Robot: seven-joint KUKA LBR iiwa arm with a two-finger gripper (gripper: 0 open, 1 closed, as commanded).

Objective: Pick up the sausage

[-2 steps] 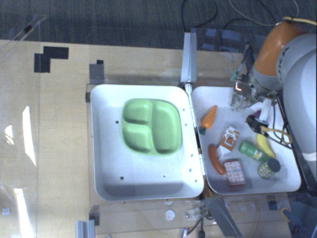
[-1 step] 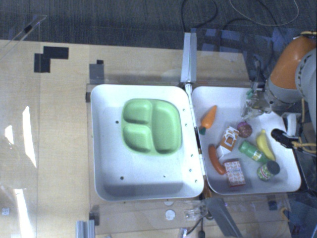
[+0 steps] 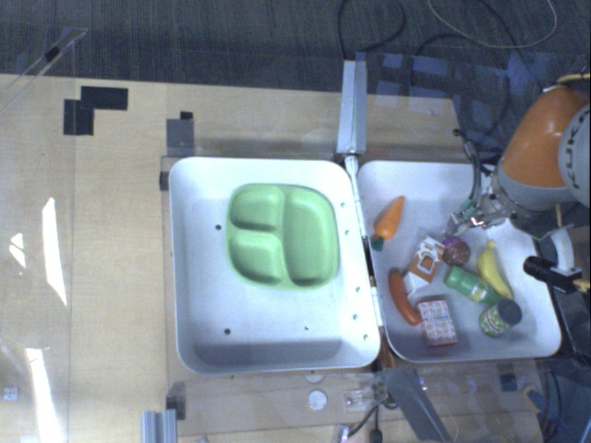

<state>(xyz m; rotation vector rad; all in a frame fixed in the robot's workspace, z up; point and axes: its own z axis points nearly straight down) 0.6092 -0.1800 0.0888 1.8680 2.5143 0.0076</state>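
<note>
Hovering at the right bin's [image 3: 551,332] upper right, hand [image 3: 474,212] with grip state impossible to tell, sausage [image 3: 403,296] lying near the left wall beside a patterned box [image 3: 437,321], below a carrot [image 3: 389,218].

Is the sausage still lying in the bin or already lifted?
Lying in the right bin. The sausage rests flat near its left wall; the tool is apart from it.
</note>
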